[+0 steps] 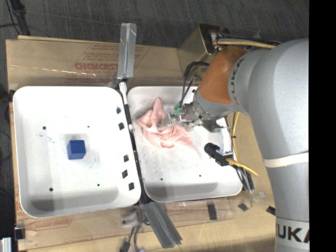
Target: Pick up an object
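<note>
A crumpled pink cloth [163, 126] lies in the upper middle of the right bin [173, 188]. A small blue cube [76, 149] sits in the left bin [31, 193], left of its centre. My gripper [177, 117] is down in the right bin at the cloth's right edge, right against the fabric. The wrist and arm hide much of the gripper.
A metal divider with black clips [127, 140] runs between the two bins. The grey arm [273, 114] covers the right bin's right side. Cardboard [68, 62] lies under and behind the bins.
</note>
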{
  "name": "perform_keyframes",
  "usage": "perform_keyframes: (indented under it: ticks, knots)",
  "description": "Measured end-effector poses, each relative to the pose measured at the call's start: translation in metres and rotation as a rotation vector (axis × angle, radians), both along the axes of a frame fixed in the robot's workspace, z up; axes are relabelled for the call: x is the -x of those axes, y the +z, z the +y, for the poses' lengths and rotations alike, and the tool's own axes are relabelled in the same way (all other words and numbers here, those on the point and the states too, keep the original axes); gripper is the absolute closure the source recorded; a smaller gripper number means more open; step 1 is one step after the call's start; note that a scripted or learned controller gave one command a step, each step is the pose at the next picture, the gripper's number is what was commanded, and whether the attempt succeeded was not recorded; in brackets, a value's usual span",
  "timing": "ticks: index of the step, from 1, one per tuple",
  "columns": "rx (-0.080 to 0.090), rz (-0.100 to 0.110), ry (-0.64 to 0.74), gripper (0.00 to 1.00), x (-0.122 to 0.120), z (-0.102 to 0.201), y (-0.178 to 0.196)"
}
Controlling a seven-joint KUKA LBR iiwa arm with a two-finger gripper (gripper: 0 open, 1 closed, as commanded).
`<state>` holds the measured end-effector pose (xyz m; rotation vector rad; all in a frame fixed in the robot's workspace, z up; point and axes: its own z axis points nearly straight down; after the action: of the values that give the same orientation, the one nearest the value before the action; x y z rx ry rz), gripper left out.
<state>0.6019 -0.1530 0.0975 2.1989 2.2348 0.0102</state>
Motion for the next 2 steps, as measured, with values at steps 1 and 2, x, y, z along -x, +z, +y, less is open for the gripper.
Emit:
perform_keyframes:
  ticks: [1, 2]
  knots:
    - [0.003, 0.001, 0.211, 0.00, 0.0124, 0.0213, -0.0004]
    - [0.000, 0.002, 0.192, 0.00, 0.0179, 0.0190, -0.0005]
